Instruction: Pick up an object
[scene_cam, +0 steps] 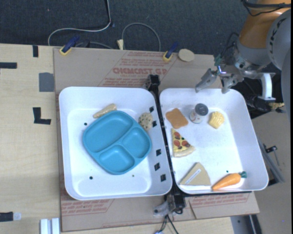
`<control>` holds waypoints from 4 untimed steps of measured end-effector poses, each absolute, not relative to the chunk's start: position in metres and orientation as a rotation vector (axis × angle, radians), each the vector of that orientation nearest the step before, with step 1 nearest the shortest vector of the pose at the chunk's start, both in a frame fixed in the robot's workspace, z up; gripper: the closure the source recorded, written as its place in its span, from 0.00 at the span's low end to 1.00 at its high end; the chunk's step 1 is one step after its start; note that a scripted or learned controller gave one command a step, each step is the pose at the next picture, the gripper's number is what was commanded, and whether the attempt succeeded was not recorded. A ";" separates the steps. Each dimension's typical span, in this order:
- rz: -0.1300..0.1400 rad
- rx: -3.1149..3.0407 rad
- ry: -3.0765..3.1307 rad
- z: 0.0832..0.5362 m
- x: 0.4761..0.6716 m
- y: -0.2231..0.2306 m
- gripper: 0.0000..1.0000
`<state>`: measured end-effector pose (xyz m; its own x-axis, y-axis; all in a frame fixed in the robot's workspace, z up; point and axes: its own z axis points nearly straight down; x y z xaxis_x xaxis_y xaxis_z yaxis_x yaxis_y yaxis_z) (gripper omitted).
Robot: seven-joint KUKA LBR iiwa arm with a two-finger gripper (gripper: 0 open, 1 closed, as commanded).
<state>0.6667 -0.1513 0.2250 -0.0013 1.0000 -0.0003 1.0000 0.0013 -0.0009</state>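
- No single object is named by the task; the candidates nearest the hand [216, 83] lie in the right bin [251, 130]: a small dark round piece [200, 111], a yellow corn piece [216, 119], an orange-brown toast slice [176, 118], a pizza slice [181, 144], a tan wedge [196, 175] and a carrot [228, 180].
- All are judged to be light toy food, probably stiff plastic, smooth and somewhat slippery, and not fragile.
- The corn piece is judged the easiest take: it is chunky, stands apart from its neighbours, and could be pinched across its short sides.
- The dark round piece, just beside the corn, is small and may roll or slip out of a pinch.
- The toast, pizza and wedge lie flat on the bin floor, so little edge is offered; they would have to be gripped across their narrow width, low down.
- The carrot rests near the bin's front wall, where one finger may be blocked.
- In the left bin [68, 145] a blue divided plate [117, 143], a cookie [146, 120] and a tan strip [104, 111] are seen, well apart from the hand.
- The arm [263, 30] is reached in from the right, with its wrist bent down toward the right bin's far rim.
- The hand is held above that rim, its two fingers spread apart, and nothing is seen between them.
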 end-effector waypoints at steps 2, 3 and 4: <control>-0.007 -2.234 -2.231 0.236 0.670 -0.221 0.00; 0.012 -2.214 -2.214 0.093 0.649 -0.222 0.00; -0.003 -2.227 -2.229 0.087 0.615 -0.213 0.00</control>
